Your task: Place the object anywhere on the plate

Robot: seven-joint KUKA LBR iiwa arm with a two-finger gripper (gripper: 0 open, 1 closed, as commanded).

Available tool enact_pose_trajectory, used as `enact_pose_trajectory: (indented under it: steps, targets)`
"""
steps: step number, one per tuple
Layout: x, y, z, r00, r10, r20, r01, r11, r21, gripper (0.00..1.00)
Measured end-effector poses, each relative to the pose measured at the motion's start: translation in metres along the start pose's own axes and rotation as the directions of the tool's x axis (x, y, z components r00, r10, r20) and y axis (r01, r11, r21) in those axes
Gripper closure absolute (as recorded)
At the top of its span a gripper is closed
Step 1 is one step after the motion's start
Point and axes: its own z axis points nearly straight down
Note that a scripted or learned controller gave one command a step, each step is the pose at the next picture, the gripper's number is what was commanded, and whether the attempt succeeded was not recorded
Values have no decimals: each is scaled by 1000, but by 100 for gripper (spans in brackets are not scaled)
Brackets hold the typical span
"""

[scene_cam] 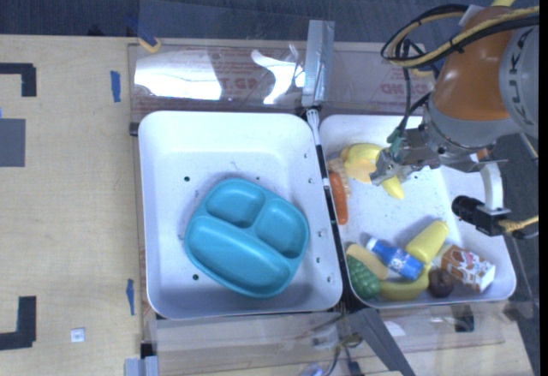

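A blue plate [248, 233] with three compartments lies in the left white bin [163, 194], with nothing on it. In the right bin [428, 194], a yellow toy [361, 160] rests near the back left corner. My gripper [392, 164] is low over the right side of this yellow toy, touching or nearly touching it. A small yellow piece [394, 188] shows just below the gripper. The wrist hides the contact, so the grip is unclear.
An orange carrot [340, 197] lies along the right bin's left wall. At its front sit a banana [390, 283], a green item [361, 280], a blue and white bottle [394, 256], a yellow block [426, 240], a brown item [441, 283] and a red and white packet [468, 268].
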Motion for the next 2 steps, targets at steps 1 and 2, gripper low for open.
enact_pose_trajectory:
  steps: [1,2]
  targets:
    - [113,-43,17,994,-105,-3,105,994,4,100]
    - [109,-43,16,995,-99,-1,99,995,3,0]
